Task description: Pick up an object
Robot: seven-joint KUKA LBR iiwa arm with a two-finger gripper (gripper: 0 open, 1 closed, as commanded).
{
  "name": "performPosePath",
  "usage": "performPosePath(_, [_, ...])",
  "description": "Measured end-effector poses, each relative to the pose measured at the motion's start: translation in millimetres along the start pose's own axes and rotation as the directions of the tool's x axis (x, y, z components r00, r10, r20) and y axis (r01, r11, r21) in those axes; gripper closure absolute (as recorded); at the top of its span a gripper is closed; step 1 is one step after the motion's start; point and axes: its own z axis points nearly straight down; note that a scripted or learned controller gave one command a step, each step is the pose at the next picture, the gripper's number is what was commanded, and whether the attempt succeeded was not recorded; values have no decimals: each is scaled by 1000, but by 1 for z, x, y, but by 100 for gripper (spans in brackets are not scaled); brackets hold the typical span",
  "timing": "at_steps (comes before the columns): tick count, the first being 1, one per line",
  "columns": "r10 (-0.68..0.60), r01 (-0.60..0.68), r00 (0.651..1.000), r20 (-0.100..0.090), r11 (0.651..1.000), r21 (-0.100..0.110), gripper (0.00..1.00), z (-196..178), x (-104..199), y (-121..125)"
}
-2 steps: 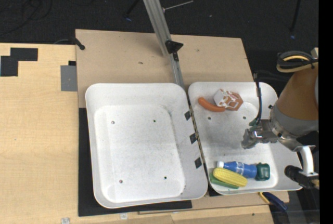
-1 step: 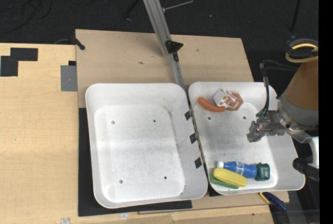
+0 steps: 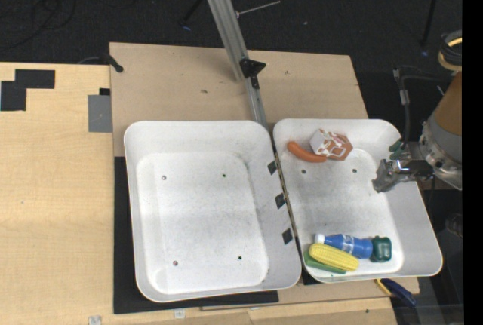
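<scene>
Bins sit side by side on your counter [image 3: 189,82], and every candidate lies in the right bin [image 3: 423,240], which is the one nearest the arm's side of the view. Look at how they are grouped: a red sausage-shaped toy [image 3: 303,153] and a crumpled red-and-white piece [image 3: 332,143] touch each other at the far edge, while a corn cob [image 3: 333,258] lies right against a blue bottle [image 3: 352,245] with a green cap at the near edge. The middle of that bin's floor is bare, so the clutter hugs the walls, and I judge that makes each grasp awkward: a wall on one side, a neighbour on the other. The left bin [image 3: 151,142] is likely the drop side.

Now your gripper [image 3: 386,174]. It hangs over the right rim of the right bin, low, with the orange-banded wrist just behind it at the picture's edge. It is well apart from both pairs of objects, roughly between them along the bin's right side. Nothing lies between the fingers, that much is plain. How far they are parted I cannot tell; the metal parts blur together at this angle. So the pick is not yet begun, in my judgement.
</scene>
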Motion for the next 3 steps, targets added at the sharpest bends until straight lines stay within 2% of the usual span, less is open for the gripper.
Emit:
performPosePath(1, [-3, 3, 1000, -2, 1000, 6, 100, 8, 43, 17])
performPosePath(3, [-2, 2, 1000, -2, 1000, 6, 100, 35, 129, 75])
